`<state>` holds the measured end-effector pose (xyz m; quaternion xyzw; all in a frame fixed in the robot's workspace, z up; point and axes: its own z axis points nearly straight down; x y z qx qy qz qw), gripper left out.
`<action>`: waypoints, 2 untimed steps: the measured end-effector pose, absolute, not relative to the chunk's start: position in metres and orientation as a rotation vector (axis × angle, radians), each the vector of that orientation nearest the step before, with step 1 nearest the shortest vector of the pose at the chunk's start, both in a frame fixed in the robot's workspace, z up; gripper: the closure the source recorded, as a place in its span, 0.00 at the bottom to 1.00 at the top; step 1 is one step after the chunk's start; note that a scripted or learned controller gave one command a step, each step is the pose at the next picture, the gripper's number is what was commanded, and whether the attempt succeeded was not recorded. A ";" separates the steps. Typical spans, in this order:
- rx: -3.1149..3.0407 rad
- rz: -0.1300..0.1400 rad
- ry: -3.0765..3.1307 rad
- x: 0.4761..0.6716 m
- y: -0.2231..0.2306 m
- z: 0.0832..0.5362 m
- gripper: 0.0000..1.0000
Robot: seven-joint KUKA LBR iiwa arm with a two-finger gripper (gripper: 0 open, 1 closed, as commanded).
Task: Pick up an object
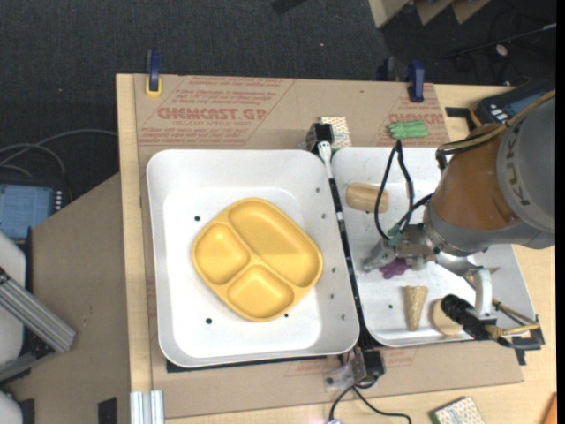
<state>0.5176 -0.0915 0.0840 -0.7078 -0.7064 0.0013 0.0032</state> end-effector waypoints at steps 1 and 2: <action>-2.228 -0.003 -2.221 0.521 -0.093 0.095 1.00; -2.218 -0.014 -2.235 0.547 -0.030 0.191 1.00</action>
